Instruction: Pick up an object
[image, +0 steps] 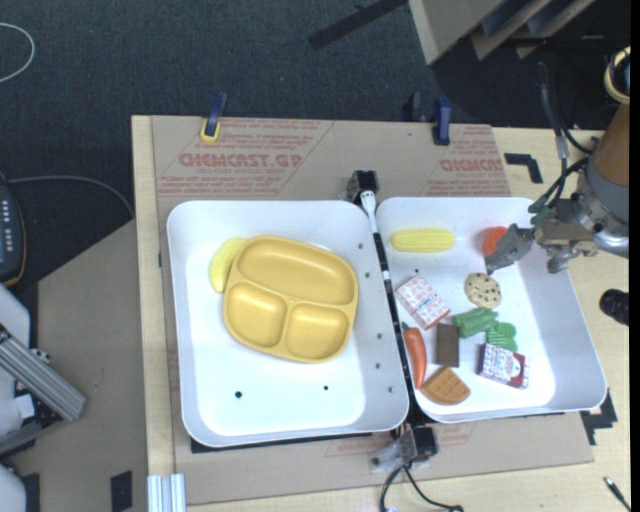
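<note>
Grey gripper (522, 245) hung over the right bin's (575, 330) upper right part, just beside a red-orange toy (494, 239); fingers' spread could not be told (blurred, dark). Cookie (484, 290) lay just below it, corn cob (422, 240) to its left, both apart from it. Yellow divided tray (290, 297) sat in the left bin (195, 330), overlapping a yellow piece (223, 262).

- We see dark blue-grey carpet (150, 50) around the bench.
- A tan board (300, 150) printed with red lettering tops the bench, held at its far edge by a yellow clamp (211, 125) and a blue clamp (441, 120).
- A thin cable (15, 45) loops on the floor at far left.
- A pale cardboard box (500, 25) sits at the top right.
</note>
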